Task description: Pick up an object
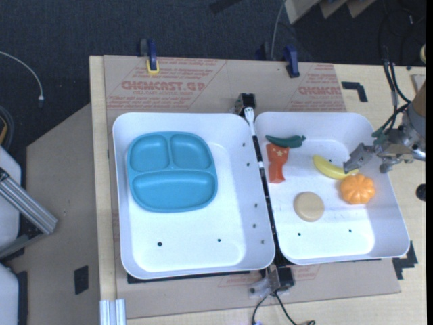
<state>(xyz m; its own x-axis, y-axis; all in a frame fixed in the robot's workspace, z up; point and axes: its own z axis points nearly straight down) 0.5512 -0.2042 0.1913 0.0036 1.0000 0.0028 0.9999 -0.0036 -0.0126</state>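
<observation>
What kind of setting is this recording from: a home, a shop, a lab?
Most likely a robotics lab bench set up for grasping trials. Two white bins sit on a board clamped with blue clamps, toy food such as a banana and a small pumpkin serves as props, and cables trail over dark carpet.

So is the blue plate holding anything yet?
No. The blue plate sits in the left bin with all three compartments bare; the toys lie in the right bin.

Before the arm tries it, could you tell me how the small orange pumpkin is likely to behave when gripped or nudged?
The pumpkin looks rounded, so it may roll if nudged. Its smooth, glossy-looking surface could slip from a pinch. It lies close to the banana, which might get bumped.
</observation>
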